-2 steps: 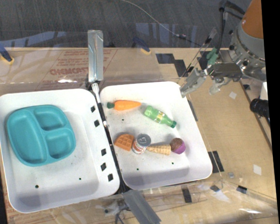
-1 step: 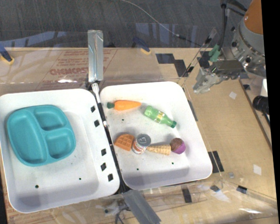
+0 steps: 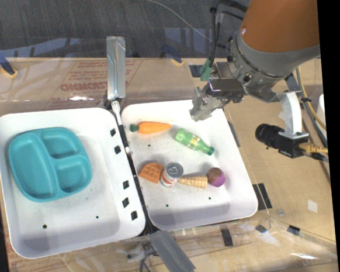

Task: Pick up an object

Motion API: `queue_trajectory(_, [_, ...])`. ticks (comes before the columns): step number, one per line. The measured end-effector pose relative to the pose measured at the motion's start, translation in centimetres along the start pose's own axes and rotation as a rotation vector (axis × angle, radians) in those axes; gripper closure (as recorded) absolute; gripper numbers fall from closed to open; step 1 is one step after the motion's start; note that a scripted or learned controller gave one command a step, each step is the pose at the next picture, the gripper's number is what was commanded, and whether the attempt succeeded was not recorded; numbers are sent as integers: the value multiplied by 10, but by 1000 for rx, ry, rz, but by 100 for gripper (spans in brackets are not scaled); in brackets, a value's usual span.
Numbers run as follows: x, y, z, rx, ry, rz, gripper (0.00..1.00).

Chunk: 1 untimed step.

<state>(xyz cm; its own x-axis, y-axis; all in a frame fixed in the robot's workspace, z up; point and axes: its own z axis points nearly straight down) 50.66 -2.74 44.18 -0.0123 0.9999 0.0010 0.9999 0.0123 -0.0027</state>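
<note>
Hand (image 3: 202, 109) above right bin (image 3: 240, 206) | green bottle (image 3: 193, 142) lying tilted

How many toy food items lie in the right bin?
5: a carrot near the back left, a green bottle right of it, a waffle front left, a can touching it, and an ice cream cone beside that. None seem hidden.

— The bins (image 3: 182, 216)?
— Smooth white plastic, slightly glossy.
— The teal tray (image 3: 49, 162)?
— Matt plastic.
— And the bench (image 3: 65, 76)?
— Brown cardboard under shiny clear film, grey tape (image 3: 116, 66) across it.
</note>
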Motion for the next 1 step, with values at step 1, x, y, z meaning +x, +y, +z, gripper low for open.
queue_trajectory(1, [116,18,20,4,-2,-4,100])
